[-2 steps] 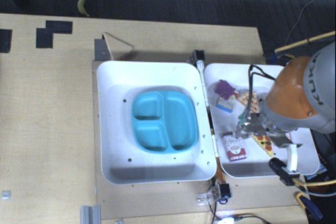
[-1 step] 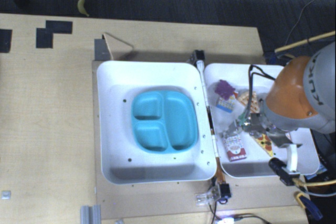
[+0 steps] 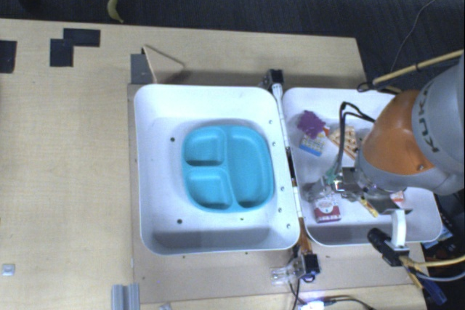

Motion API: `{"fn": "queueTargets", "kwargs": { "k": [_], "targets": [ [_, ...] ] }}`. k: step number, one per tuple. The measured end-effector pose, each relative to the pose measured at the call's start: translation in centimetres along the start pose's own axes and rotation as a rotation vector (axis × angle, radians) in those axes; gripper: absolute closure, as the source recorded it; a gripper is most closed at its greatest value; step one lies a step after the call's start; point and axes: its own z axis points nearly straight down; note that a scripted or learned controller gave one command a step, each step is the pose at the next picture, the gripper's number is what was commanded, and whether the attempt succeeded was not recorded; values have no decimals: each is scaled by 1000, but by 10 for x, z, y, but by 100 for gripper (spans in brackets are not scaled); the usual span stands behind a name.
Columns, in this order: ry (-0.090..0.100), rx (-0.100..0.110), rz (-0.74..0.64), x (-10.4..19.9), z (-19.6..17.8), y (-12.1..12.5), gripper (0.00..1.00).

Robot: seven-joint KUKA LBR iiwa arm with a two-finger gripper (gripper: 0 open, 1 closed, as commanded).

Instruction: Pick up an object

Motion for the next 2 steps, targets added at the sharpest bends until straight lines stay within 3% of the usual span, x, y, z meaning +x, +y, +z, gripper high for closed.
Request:
{"fn": "queueTargets", "kwargs": {
  "k": [1,2],
  "targets": [
    [-1,-6,-1,0,-11,2,100],
    [1,4,-5,64,-98,81,100]
  ]
}}
